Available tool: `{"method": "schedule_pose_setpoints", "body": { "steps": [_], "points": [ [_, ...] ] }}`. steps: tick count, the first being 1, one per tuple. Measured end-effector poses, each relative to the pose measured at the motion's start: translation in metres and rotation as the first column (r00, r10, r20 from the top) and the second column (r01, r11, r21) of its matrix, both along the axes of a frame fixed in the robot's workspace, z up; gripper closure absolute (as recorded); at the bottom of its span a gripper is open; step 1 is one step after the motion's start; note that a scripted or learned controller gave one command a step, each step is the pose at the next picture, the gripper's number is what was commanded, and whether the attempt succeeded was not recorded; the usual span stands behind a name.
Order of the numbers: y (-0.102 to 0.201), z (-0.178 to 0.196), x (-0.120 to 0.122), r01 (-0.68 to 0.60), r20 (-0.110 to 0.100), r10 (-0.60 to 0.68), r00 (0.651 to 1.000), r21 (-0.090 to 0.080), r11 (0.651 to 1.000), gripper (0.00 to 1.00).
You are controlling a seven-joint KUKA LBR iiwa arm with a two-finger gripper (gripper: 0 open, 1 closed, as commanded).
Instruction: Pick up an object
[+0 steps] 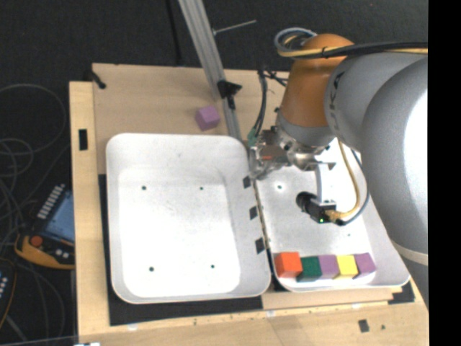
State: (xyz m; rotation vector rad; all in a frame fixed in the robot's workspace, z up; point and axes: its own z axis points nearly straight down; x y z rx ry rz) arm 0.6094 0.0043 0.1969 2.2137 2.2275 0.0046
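Along the front wall of the right bin (374, 283) sits a row of small blocks: orange (289, 263), green (310, 267), purple (329, 265), yellow (348, 265) and another purple (364, 262). A loose purple block (207, 117) lies on the bench behind the left bin. My gripper (261, 161) hangs over the back left corner of the right bin, close to the wall between the bins, well away from the row of blocks. The wrist hides the fingers, and I see nothing held.
The left bin (180, 215) lies beside the right one. A slanted metal pole (205, 45) rises behind the bins. Cables loop off the wrist (346, 211) over the right bin. A handheld controller (50, 225) lies off the bench at left.
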Motion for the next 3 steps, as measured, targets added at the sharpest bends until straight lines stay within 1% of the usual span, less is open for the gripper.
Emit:
{"method": "schedule_pose_setpoints", "body": {
  "steps": [1, 2, 3],
  "points": [
    [0.066, 0.0, -0.006, -0.002, -0.002, 0.002, 1.0, 0.0, 1.0, 1.0],
    [0.009, 0.018, -0.038, 0.011, -0.002, -0.011, 1.0, -0.004, 1.0, 1.0],
    [0.036, -0.001, -0.019, 0.003, -0.003, -0.003, 1.0, -0.002, 1.0, 1.0]
  ]
}}
